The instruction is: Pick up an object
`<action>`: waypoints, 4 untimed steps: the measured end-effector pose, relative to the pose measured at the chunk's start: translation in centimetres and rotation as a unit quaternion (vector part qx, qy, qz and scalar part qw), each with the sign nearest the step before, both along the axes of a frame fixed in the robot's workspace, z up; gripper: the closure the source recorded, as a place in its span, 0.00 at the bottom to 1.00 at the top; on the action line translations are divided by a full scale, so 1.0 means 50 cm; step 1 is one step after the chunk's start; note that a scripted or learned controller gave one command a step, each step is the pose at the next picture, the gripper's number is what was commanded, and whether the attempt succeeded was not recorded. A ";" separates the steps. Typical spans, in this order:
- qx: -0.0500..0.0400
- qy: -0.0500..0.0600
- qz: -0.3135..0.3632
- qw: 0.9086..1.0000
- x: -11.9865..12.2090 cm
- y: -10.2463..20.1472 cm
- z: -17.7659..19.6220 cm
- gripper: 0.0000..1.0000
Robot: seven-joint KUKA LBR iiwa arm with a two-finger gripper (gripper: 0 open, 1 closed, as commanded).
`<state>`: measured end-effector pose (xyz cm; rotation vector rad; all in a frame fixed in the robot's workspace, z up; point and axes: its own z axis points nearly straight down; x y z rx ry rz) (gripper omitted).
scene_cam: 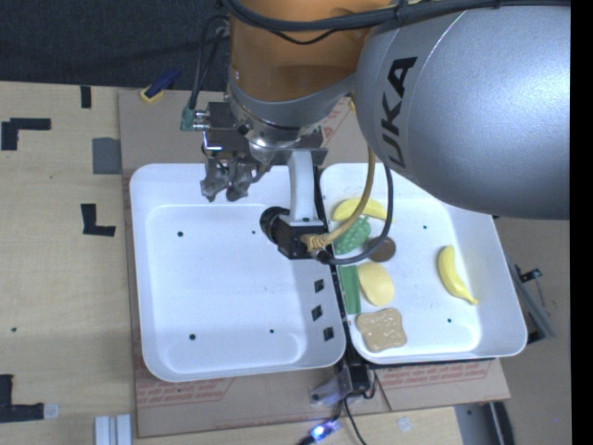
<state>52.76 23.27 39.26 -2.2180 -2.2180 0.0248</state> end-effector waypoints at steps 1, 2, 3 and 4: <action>0.008 -0.014 0.002 1.000 -0.035 0.002 0.303 1.00; 0.001 -0.002 -0.001 1.000 0.048 0.000 0.052 1.00; 0.006 -0.013 0.002 1.000 0.040 0.002 0.298 1.00; 0.000 0.002 0.000 1.000 0.100 -0.001 -0.143 1.00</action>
